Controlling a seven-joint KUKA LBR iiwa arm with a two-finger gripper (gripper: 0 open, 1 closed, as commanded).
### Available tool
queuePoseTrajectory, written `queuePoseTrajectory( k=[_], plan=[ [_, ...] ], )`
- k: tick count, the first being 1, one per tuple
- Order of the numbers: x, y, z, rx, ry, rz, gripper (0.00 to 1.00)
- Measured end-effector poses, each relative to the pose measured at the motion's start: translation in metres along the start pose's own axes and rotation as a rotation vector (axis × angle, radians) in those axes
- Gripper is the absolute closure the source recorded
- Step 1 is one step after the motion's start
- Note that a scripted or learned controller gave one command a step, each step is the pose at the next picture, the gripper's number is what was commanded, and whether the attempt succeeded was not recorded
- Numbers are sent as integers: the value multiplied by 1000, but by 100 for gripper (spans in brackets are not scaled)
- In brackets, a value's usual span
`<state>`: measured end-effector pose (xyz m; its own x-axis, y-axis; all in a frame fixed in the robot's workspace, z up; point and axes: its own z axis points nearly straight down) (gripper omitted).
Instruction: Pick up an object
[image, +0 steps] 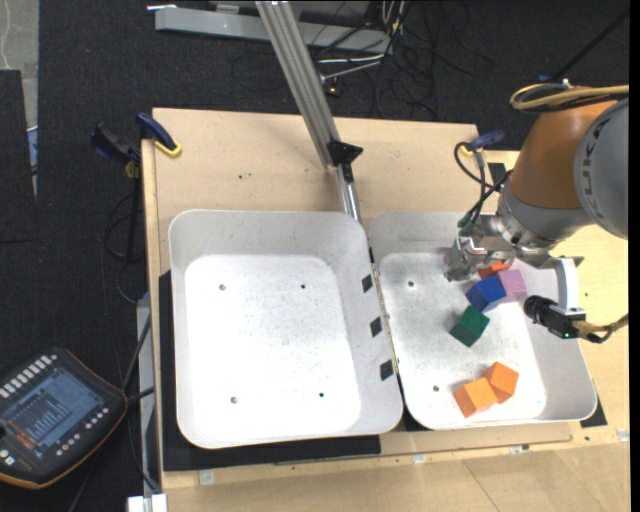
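Nearest, at the lower left corner beside the bench (440, 150), lies a handheld control pad (45, 415) with a lit screen. Beyond it sit two shallow white bins: the left bin (190, 250) and the right bin (570, 400). Two orange blocks (486, 388) touch each other near the right bin's front edge. Farther in, a green block (468, 326) stands just beside a blue block (487, 291), which touches a pale purple block (513, 284). A small orange piece (492, 268) peeks out right under the gripper (462, 262), which hangs low over the bin's far part, close to the blue block. Whether its fingers are spread or pressed together cannot be told. Behind, a metal pole (310, 90) slants across the bench.
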<state>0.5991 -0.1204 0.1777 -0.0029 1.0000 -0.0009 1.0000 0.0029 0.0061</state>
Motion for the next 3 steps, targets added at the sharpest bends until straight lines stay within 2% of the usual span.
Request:
queuePoseTrajectory(
  k=[1,2,3],
  plan=[
    [0,2,-34,0,-1,0,100],
    [56,2,-44,3,3,-5,100],
    [109,18,-57,3,3,-6,100]
  ],
)
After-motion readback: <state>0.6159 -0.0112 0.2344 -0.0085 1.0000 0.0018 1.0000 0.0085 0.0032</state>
